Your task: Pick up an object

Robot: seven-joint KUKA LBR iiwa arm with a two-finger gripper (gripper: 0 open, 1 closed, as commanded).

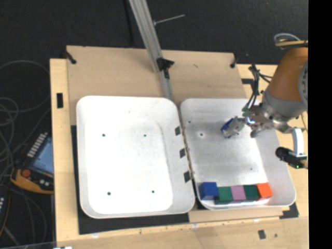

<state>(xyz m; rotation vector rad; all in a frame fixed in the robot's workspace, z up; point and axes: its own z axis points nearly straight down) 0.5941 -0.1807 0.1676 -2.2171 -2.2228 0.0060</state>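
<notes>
My claw (pixel 232 128) hangs over the upper middle of the right bin (pixel 276 154), reaching in from the right with my orange-banded wrist behind it. At this slant the tip is a small blur of grey and blue, and I cannot tell whether it is spread or closed, or whether that blue glint is part of me or something caught in it; I would not claim to hold anything. Nothing lies on the bin floor directly beneath me that I can make out. What I want sits well away from me, toward the near edge of the same bin: a row of small blocks pressed against the front wall, the blue block (pixel 208 190) nearest my left end, then a green block (pixel 224 194), a pink block (pixel 238 192), a darker green block (pixel 251 191) and an orange block (pixel 264 190). They look to be touching one another, which I judge to be the trouble: a descent in the middle of the row leaves no room beside a block. To do this well, I would go for an end block, blue or orange, line up so I close along the free direction, and stay clear of the wall. Farther out, across the divider, is the left bin (pixel 93 113).
</notes>
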